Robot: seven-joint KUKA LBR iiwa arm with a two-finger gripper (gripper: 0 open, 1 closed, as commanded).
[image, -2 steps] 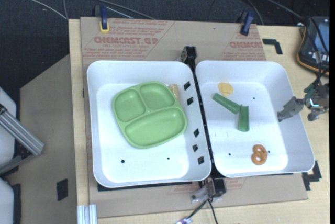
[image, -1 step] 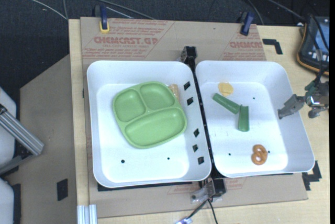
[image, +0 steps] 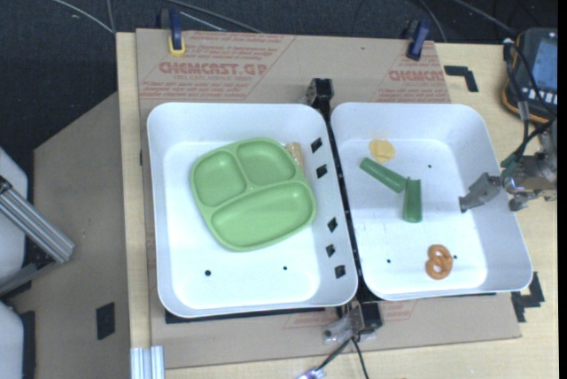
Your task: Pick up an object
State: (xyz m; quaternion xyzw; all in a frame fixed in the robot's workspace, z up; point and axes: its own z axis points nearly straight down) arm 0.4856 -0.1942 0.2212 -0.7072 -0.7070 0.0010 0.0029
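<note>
At the right rim of the right bin [image: 496, 158], the gripper [image: 472, 197] reaches in from the side, a small grey metal piece with angular, dull surfaces. It sits low over the bin's sloped wall, and nothing lies between its tips. It is too small and blurred here to tell whether it is spread or pressed together. Behind it, cables and a dark fitting run off toward the frame's edge.

The right bin is a shallow white plastic tray with rounded corners and a smooth, slightly glossy floor. Nearest the gripper, though apart from it, lies a green tube [image: 394, 185], matte and bent like an L: one limb runs slantwise from upper left, the other stands nearly straight down the bin's middle. Just above its upper end rests a small yellow lump [image: 382, 149], soft-edged and roundish. Toward the bin's lower right lies a pretzel [image: 438, 262], orange-brown, looped and knotted, well apart from the tube.

The left bin [image: 168, 218] matches the right in shape and finish, and the two meet along a dark seam marked with small black tabs. In it lies a pale green plate [image: 253, 193], a rounded plastic form with three sunken compartments, two small above and one long below. A thin tan piece, perhaps wooden, peeks out at its upper right edge.

Both bins sit on a flat brown board [image: 257, 58] printed with red lettering, held by blue clamps [image: 176, 27] at its far edge.
</note>
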